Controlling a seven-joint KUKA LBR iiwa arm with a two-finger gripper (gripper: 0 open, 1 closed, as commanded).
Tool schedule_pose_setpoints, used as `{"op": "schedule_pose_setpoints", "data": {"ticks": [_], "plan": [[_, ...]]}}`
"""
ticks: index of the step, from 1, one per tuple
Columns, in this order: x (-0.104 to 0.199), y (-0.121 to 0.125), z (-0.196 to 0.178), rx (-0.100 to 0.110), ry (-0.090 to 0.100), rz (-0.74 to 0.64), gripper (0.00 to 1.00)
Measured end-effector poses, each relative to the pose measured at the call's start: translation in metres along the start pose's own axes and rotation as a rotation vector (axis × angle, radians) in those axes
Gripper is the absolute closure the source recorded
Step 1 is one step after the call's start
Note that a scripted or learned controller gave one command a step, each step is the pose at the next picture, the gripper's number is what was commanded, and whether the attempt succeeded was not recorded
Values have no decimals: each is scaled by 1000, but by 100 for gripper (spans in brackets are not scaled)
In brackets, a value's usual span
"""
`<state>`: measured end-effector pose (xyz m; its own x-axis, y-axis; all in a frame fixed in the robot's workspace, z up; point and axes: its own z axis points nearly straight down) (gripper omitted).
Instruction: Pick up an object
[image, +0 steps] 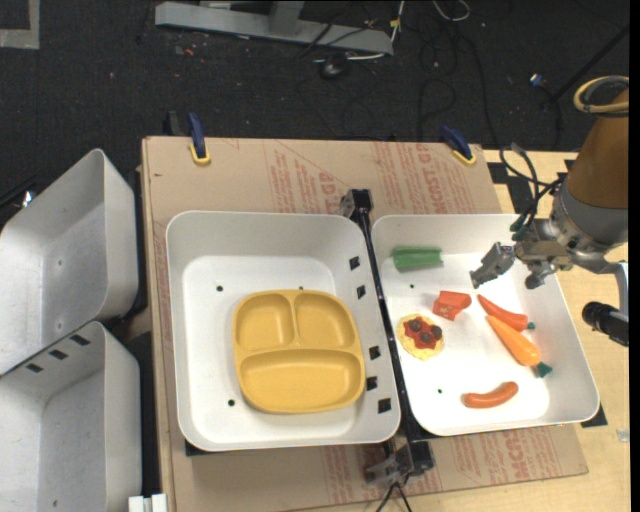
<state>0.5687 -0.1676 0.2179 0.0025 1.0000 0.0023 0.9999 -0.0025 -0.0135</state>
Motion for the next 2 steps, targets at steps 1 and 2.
{"op": "schedule_pose_setpoints", "data": {"ticks": [1, 2], "plan": [[1, 3, -7, -13, -2, -3, 0], [8, -4, 47, -10, -1, -2, 0]]}}
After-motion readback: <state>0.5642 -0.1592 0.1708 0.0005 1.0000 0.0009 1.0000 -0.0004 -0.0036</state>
